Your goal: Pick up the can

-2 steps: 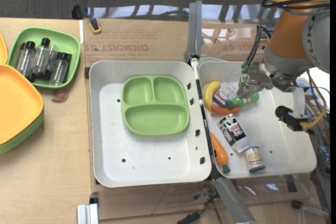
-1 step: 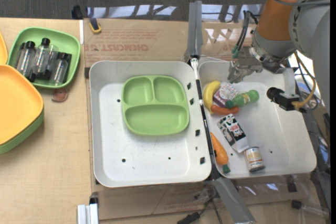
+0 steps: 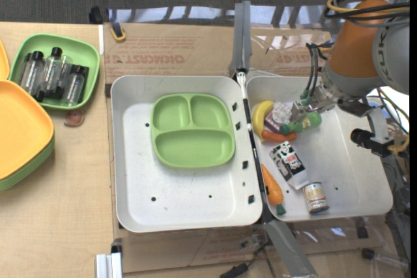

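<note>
The can [image 3: 316, 197] is small, with a silver end and a tan and red label. It lies on its side near the front edge of the right bin [image 3: 352, 166]. My gripper [image 3: 306, 107] hangs low over the back part of that bin, above a cluster of toy food, well behind the can and apart from it. The grey arm with its orange band [image 3: 355, 49] reaches in from the upper right.
Under the gripper lie a banana [image 3: 262, 115], a red pepper [image 3: 279, 136] and a green piece [image 3: 313, 119]. A black-and-white carton [image 3: 288, 161] and a carrot [image 3: 272, 187] lie near the can. The left bin [image 3: 130, 192] holds a green divided plate [image 3: 192, 129].
</note>
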Tool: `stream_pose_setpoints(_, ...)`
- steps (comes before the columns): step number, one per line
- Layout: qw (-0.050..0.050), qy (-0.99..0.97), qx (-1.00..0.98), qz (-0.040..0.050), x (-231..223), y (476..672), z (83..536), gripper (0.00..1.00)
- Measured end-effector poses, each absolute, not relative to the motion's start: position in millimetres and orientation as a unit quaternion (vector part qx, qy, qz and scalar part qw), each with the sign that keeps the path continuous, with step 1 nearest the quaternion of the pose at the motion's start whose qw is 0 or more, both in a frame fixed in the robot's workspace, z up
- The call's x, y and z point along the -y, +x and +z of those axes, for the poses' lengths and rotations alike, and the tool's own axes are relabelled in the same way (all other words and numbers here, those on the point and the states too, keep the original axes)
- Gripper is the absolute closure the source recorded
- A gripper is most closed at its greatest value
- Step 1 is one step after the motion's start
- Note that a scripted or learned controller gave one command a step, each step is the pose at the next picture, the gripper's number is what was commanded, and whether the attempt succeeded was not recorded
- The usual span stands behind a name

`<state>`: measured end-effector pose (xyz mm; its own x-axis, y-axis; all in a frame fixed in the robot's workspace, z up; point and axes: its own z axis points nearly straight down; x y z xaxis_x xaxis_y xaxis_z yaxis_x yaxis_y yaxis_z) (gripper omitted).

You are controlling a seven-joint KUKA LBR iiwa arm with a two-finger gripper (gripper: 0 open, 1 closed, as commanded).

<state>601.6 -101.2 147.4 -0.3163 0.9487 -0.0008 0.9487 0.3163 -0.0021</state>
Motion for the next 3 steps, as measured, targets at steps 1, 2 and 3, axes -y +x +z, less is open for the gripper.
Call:
stream_pose_setpoints(1,-0.001,-0.641,0.768,0.0008,86,632.8,192,1.00)
stream_pose_setpoints(2,0.000,-0.606,0.795,0.0009,109,616.0,119,1.00)
stream_pose_setpoints(3,-0.003,-0.680,0.733,-0.0025,110,617.4,98,1.00)
